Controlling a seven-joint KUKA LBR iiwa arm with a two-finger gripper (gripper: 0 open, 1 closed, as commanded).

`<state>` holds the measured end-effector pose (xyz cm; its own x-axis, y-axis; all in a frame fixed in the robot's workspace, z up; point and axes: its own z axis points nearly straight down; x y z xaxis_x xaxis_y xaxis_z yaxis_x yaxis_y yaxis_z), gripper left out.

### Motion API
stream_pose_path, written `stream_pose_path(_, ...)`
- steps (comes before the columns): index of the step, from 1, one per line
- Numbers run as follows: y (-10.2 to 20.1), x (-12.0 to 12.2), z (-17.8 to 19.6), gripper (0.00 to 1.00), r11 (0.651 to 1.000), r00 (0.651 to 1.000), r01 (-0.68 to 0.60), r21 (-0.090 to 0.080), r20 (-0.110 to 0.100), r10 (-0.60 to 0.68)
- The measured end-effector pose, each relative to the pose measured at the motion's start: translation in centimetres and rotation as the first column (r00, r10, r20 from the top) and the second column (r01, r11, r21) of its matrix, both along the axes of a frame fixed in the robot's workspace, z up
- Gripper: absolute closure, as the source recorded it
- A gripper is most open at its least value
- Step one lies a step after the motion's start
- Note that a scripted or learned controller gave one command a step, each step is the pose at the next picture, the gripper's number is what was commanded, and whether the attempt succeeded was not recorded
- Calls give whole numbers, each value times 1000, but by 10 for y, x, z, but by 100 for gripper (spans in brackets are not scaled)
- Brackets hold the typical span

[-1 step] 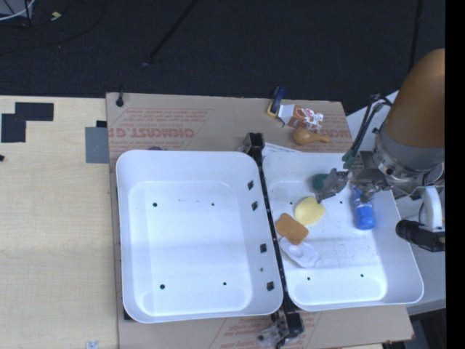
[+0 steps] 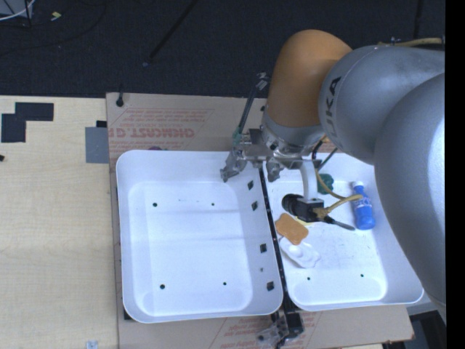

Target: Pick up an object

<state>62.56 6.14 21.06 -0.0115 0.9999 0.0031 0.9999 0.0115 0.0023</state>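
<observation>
The claw (image 2: 252, 167) hangs spread wide and empty over the wall between the bins. The blue bottle (image 2: 362, 211) and tan sponge (image 2: 292, 228) lie in the right-hand bin (image 2: 345, 276). Next, I reckon, it must move across and descend.

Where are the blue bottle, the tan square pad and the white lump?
blue bottle (image 2: 363, 213): camera view, middle of its body.
tan square pad (image 2: 292, 229): camera view, centre of its top face.
white lump (image 2: 302, 255): camera view, its middle.
</observation>
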Motion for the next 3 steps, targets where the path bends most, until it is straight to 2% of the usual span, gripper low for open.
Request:
stream_pose_path(1, 58, -2, -102, 0, 1000, 1000, 9, -2, -8, -9)
stream_pose_path(2, 97, -55, -125, 0, 1000, 1000, 11, -4, -11, -11)
stream_pose_path(3, 162, -37, -123, 0, 1000, 1000, 8, -2, -3, -8)
